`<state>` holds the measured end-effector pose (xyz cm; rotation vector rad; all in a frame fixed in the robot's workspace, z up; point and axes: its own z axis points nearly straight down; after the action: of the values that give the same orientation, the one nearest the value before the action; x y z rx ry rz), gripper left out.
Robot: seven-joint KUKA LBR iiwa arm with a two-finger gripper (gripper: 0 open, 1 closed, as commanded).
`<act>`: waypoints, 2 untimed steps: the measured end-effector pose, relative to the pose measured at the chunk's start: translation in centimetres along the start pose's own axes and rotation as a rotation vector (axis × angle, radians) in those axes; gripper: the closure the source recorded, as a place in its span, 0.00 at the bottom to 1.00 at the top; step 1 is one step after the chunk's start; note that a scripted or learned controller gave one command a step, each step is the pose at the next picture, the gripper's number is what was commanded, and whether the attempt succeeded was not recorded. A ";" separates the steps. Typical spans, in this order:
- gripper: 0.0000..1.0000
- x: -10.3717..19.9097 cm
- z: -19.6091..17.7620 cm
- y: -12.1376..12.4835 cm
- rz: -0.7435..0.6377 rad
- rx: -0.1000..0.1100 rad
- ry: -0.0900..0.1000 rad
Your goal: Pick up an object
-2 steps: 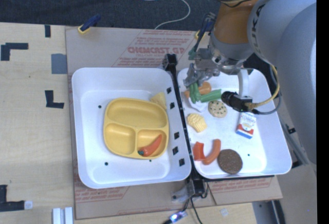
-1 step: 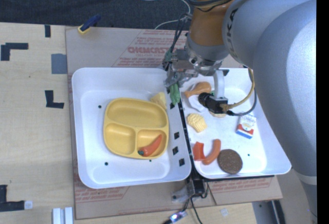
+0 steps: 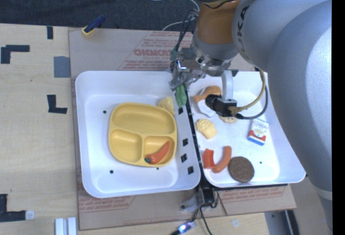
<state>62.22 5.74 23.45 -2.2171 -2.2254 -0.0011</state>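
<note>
Looming grey arm (image 3: 291, 40), gripper (image 3: 180, 85) low over the bins' shared far wall; grip state impossible to tell. Approach step, nothing visibly held; next, settle onto corn cob (image 3: 206, 128).

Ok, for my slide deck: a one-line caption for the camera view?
KUKA arm's gripper above the divider between two white bins, near a yellow tray.

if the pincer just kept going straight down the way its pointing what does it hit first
Most likely the pale yellow toy beside the yellow divided tray, or the rim between the two white bins. The pincer hangs right over that spot, but depth is hard to judge from this slanted view.
</note>
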 end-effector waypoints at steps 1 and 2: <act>1.00 0.3 1.4 0.4 0.003 0.004 -0.002; 1.00 -0.3 0.1 -0.8 0.002 0.003 -0.001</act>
<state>61.47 5.46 23.31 -2.2185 -2.2219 0.0031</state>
